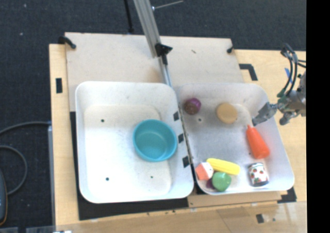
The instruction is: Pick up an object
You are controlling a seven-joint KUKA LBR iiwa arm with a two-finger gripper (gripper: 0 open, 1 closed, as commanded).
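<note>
My gripper (273,116) hangs over the right rim of the right bin (281,147), open, with nothing between its fingers. Its left finger (261,113) points down toward an orange carrot-shaped object (257,142) just below it. A tan round object (227,113) lies to the gripper's left, and a purple ball (192,105) sits further left by the bin's divider. Along the bin's near edge lie a yellow banana-like piece (223,166), a green object (221,181), a pink block (204,170) and a white-and-red object (258,173).
A blue bowl (154,140) stands in the left bin (103,103), near its right side. A slanted metal rail (147,18) runs from the top of the view down to the gap between the bins.
</note>
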